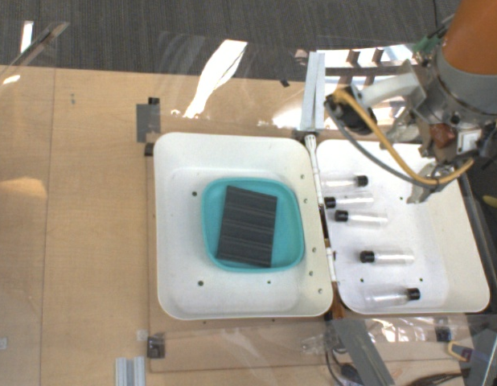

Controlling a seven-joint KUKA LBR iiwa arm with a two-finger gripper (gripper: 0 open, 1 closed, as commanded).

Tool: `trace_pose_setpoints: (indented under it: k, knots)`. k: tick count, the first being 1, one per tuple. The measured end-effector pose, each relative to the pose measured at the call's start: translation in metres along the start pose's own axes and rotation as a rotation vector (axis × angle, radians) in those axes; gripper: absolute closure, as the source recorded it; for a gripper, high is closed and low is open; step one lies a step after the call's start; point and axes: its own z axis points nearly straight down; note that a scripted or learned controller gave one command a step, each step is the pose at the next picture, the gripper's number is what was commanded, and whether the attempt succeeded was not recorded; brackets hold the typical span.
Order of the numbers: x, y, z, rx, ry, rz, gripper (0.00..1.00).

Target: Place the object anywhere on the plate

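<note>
On teal plate [292, 230]: unlabelled ridged block [247, 227]

Bright, even light from above. Glare streaks the bench [220, 71] up-left of the gripper [441, 147]; white bins [176, 288] are near blown out. Arm [474, 39] is soft, slightly blurred; shadows faint.

the bench [71, 215] looks like pale wood with a smooth, faintly shiny finish that throws glare at upper centre. both bins, left [176, 288] and right [457, 280], look like smooth white plastic, slightly glossy. the plate [290, 215] is teal, smooth and plastic-looking. the dark block [247, 227] on it is matt and ribbed. the tubes [387, 256] are clear and glossy with black caps. the arm [474, 30] has a smooth orange band over grey.
</note>
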Motion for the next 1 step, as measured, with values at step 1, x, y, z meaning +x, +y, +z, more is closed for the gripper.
trace_pose_setpoints:
  k: [1]
  knots:
    - [-0.0188,-0.0159,0.1510,0.006,-0.014,-0.001,0.00]
